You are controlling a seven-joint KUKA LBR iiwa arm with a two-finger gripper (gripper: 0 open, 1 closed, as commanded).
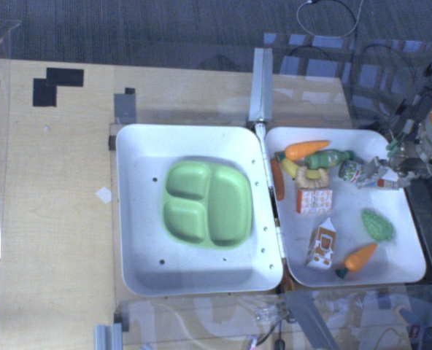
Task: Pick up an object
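White bins side by side: we've got a green divided plate (207, 203) in the left bin (139, 268). The right bin (406, 265) holds two carrots (306, 149) (360, 257), a green leaf (377, 225) and small cartons (314, 200). Gripper (376, 172) hangs over its upper right; we can't tell its jaws.

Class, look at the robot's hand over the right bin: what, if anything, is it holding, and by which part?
It cannot be told. The hand sits low over the right bin, beside a small green and white item, but nothing is visibly gripped.
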